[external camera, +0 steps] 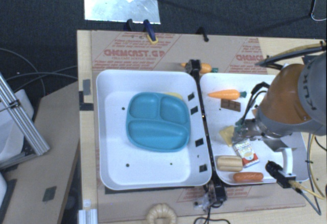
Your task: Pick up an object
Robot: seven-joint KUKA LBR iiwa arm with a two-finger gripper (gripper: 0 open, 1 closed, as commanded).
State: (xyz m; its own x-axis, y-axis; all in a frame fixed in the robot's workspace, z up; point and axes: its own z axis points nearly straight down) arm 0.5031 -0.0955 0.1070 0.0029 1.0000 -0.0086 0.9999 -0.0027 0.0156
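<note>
Looking down at the table (127, 47), you see two shallow white bins side by side. The left bin (115, 116) carries a blue plastic divided plate (156, 121) with three compartments, lying flat near its middle. A small yellow item peeks out just behind the plate's far rim; what it is, you cannot tell.

The right bin (217, 110) holds the loose things. An orange plastic carrot (223, 94) lies near its far edge, with a small dark brown rectangular block (230, 106) just beside it. A pale yellow wedge (227, 134) sits by the divider. Nearer the front edge lie a tan bread-roll-shaped piece (229, 163) and a red sausage-shaped piece (248, 177), close together. A red and white packet (246, 152) rests tilted just above them.

The grey arm with its orange band (286, 98) reaches in from the right. The gripper (240, 133) hangs low over the right bin, directly above the packet and just beside the wedge. You cannot tell from this slant how its grasp stands, nor whether it touches the packet.

Another orange item (204, 68) lies on the table beyond the bins.
</note>
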